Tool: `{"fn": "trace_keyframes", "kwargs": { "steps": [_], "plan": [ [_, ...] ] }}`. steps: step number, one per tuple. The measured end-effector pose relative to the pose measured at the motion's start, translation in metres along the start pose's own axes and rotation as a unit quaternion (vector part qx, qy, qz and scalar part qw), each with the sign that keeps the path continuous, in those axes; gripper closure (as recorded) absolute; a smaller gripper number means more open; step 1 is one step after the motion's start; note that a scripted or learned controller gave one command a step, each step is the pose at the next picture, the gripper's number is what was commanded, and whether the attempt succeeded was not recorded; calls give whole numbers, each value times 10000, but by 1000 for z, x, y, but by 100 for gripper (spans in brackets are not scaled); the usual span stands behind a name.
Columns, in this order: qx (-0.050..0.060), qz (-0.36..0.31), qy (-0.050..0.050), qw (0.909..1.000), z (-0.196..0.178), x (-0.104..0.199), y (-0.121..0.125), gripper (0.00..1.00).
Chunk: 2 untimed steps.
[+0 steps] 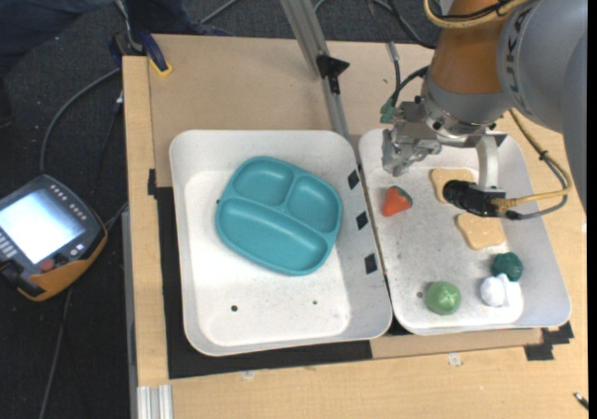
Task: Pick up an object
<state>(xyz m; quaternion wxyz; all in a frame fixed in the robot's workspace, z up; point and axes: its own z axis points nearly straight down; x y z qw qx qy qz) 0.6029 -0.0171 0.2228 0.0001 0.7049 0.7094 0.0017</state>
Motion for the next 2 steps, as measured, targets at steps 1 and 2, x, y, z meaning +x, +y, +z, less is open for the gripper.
{"fn": "trace_keyframes", "kwargs": {
  "steps": [1, 2],
  "plan": [
    [-1, 2, -3, 10000, 0, 43, 11, 100],
    [5, -5, 2, 10000, 2, 103, 20, 100]
  ]
}}
